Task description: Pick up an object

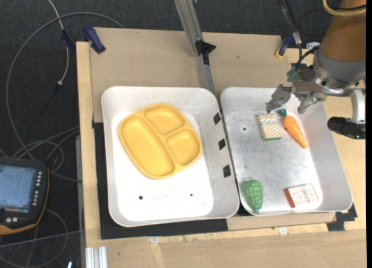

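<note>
The gripper (289,102) hangs over the far part of the right bin (325,203), fingers spread wide w/ nothing between them. The carrot (294,130) lies just near-side of the right finger, long axis running far-left to near-right, w/ a checkered block (269,126) just left of it under the left finger; either looks like the likeliest pick, a short drop toward the viewer. A green toy (253,195) and red box (302,195) sit well apart at the bin's near edge; a yellow tray (160,140) fills the left bin (116,101).
</note>
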Available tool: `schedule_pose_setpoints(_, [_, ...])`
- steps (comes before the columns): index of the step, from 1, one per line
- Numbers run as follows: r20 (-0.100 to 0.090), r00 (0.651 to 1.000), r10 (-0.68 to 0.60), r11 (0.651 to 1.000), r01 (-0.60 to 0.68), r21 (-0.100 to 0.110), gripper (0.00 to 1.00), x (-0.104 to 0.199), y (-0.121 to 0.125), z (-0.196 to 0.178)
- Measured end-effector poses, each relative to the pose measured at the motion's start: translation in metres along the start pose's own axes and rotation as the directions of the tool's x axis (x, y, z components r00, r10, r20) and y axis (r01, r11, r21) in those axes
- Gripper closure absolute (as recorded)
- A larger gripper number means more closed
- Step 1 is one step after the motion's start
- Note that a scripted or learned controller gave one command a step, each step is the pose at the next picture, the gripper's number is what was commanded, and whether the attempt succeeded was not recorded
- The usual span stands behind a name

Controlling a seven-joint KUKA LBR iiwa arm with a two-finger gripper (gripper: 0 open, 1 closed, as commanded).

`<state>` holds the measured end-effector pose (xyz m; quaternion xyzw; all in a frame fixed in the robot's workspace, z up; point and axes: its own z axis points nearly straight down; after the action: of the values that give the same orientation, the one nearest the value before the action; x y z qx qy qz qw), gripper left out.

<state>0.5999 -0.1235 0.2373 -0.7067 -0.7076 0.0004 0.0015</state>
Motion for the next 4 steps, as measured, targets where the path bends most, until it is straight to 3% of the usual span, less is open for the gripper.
schedule_pose_setpoints(1, [0.000, 1.000, 0.000, 1.000, 0.000, 0.000, 0.00, 0.000, 0.000, 0.000])
schedule_pose_setpoints(3, [0.000, 1.000, 0.001, 1.000, -0.001, 0.004, 0.00, 0.012, 0.004, 0.089])
schedule_pose_setpoints(4, [0.004, 1.000, 0.001, 1.000, -0.001, -0.006, 0.00, 0.011, 0.006, 0.136])
